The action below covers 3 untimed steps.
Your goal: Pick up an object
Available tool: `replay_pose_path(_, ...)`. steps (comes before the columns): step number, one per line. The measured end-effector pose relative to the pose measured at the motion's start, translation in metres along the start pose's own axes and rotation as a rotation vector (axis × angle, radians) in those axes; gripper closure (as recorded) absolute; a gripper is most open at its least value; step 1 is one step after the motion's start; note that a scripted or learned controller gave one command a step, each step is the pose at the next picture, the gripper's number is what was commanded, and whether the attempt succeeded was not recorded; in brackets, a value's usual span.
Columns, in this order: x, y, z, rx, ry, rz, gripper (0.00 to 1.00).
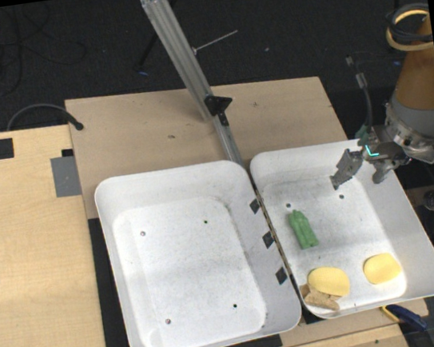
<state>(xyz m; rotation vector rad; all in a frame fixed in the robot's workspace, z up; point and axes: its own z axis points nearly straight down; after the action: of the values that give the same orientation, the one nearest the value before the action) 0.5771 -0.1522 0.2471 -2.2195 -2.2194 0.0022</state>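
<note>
A: The gripper [361, 166] hangs spread and empty over the right bin [324, 157], at its far right side.

B: Risk?

A: Dropping straight down grabs bare floor. The green object [303, 228] lies well apart, toward the divider; two yellow pieces [328, 281] sit at the near edge

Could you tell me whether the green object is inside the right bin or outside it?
Inside. The green object lies flat on the right bin floor, near its left wall.
</note>
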Motion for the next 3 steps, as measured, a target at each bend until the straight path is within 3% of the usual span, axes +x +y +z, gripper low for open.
replay_pose_path(2, 0.018, -0.012, 0.105, 0.006, 0.002, 0.005, 0.0)
replay_pose_path(3, 0.019, -0.011, 0.156, -0.004, -0.001, 0.003, 0.0)
